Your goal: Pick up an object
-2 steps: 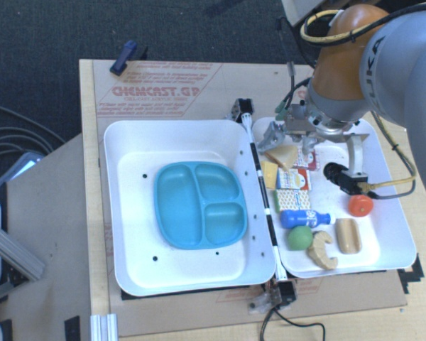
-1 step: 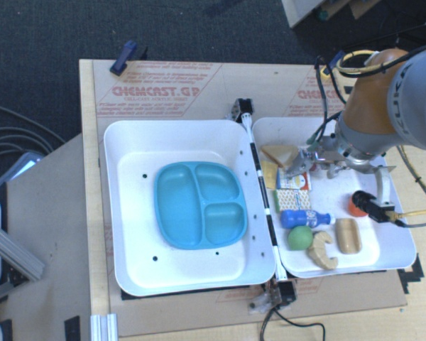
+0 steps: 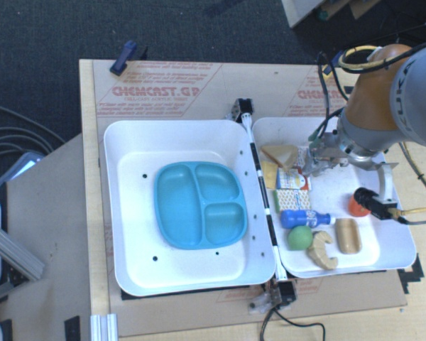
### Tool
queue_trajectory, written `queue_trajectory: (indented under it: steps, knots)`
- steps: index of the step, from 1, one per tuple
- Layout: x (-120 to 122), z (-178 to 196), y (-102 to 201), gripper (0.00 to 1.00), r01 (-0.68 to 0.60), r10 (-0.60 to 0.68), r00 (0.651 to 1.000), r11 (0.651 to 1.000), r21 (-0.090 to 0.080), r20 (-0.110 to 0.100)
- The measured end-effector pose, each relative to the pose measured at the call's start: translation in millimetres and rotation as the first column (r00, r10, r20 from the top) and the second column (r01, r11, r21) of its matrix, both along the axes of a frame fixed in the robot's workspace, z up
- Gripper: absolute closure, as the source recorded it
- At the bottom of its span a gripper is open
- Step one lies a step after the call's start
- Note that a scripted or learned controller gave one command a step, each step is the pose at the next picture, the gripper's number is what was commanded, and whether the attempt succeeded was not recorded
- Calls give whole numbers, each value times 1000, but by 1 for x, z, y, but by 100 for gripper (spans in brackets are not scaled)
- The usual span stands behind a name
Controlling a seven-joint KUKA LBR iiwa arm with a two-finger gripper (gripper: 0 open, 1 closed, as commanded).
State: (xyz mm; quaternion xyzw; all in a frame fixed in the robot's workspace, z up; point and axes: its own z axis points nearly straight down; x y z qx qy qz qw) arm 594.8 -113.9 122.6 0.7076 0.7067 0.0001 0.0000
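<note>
The right bin (image 3: 390, 258) holds several small items: a tan wedge (image 3: 280, 154), a small printed carton (image 3: 292, 181), a blue bottle (image 3: 303, 219), a green ball (image 3: 299, 238), a tan croissant shape (image 3: 322, 250), a brown bread roll (image 3: 348, 235) and an orange-red piece (image 3: 358, 205). My gripper (image 3: 317, 159) hangs low over the bin's upper part, just right of the wedge and above the carton. The wrist hides its fingers. I see nothing held in it.
The left bin (image 3: 128, 254) holds a turquoise divided plate (image 3: 200, 204). A black clamp (image 3: 243, 108) sits at the top of the seam between the bins. A blue clip (image 3: 123, 58) lies on the board's far left corner. Cables run beside the arm at right.
</note>
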Motion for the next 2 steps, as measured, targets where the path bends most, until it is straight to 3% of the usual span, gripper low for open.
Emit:
queue_trajectory:
  steps: [1, 2]
  knots:
    - [0, 0, 0, 0, 0, 0, 1000, 1000, 0, 0]
    - [0, 10, 0, 100, 0, 0, 1000, 1000, 0, 1]
